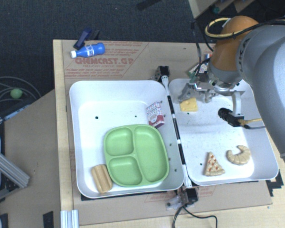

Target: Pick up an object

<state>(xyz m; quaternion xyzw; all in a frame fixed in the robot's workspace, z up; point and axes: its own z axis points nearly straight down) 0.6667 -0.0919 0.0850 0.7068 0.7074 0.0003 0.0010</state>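
- In the camera view we are looking down on the gripper (195,90) reaching into the back of the right bin (256,171), with the arm (247,51) coming in from the right.
- We are seeing the yellow cheese-like wedge (189,105) lying just below the jaws, at their tips or touching them; we cannot tell whether the jaws are apart or together, since the wrist hardware is hiding them.
- We are taking that wedge as the likeliest target. It is lying flat on the bin floor, not lifted, so we are judging the grasp as not yet made.
- To do this step well, we are advising a straight descent centred over the wedge, keeping clear of the divider (173,122) just left of the jaws.
- The wedge looks thin and flat, so we are expecting it to slide; closing low, near the floor, should help.
- Farther from the jaws, toward the front of the same bin, a pizza slice toy (212,164) and a croissant toy (239,155) are resting, well apart from the gripper.
- Across the divider, in the left bin (85,99), a green divided plate (134,155), a small red-and-white packet (155,114) and a tan wafer-like block (101,177) are lying.
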